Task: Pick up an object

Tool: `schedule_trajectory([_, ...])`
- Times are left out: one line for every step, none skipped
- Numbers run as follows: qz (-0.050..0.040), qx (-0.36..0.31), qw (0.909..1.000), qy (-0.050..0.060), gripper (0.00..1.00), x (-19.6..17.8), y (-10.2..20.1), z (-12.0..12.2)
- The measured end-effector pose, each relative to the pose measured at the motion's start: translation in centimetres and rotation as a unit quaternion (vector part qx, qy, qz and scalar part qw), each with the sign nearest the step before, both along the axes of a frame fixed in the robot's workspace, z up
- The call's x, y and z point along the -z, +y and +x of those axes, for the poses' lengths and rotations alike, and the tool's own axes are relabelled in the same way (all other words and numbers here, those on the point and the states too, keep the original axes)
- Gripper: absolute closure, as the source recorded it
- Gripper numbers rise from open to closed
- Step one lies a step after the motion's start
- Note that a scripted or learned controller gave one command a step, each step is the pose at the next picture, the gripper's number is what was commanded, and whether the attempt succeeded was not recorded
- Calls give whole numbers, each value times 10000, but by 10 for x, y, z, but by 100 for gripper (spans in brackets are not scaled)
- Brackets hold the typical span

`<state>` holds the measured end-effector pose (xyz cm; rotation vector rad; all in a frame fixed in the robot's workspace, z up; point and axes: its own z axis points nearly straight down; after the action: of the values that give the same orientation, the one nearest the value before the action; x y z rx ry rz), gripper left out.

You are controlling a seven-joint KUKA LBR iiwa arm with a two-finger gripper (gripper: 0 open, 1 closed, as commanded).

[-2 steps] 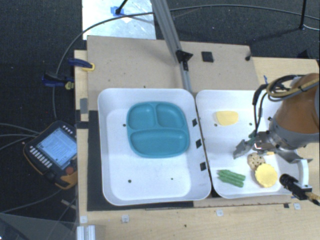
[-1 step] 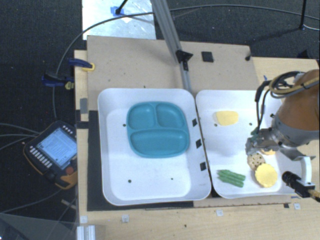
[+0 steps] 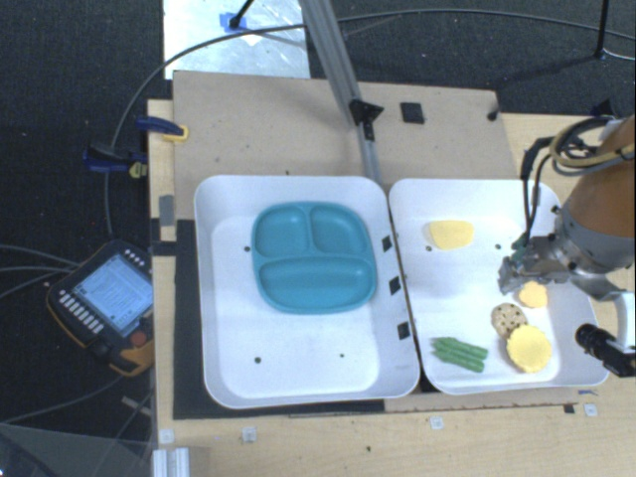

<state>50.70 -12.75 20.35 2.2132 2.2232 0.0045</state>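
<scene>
The task is judged to be at its approach stage, with nothing lifted yet. At the right of the frame the gripper is seen low over the right bin, right above a small yellow piece that lies on the bin floor. Whether that piece is touched cannot be told, and the state of the gripper's closing parts cannot be told either, since they are too small and blurred against the metal.

All the candidate objects are seen resting in the right bin: a pale yellow item toward the upper middle, a speckled cookie and a round yellow disc at the lower right, and a bunch of green beans at the lower middle. In the left bin a blue divided plate is seen lying flat.

What is left, as judged here, is the whole grasp: closing on one object, most likely the small yellow piece, and raising it clear of the bin.
</scene>
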Motion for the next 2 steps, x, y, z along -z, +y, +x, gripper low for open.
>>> schedule_trajectory([-1,-2,10000,-4,100,-46,0,2])
schedule_trajectory([10,-27,10000,9,100,-50,50,19])
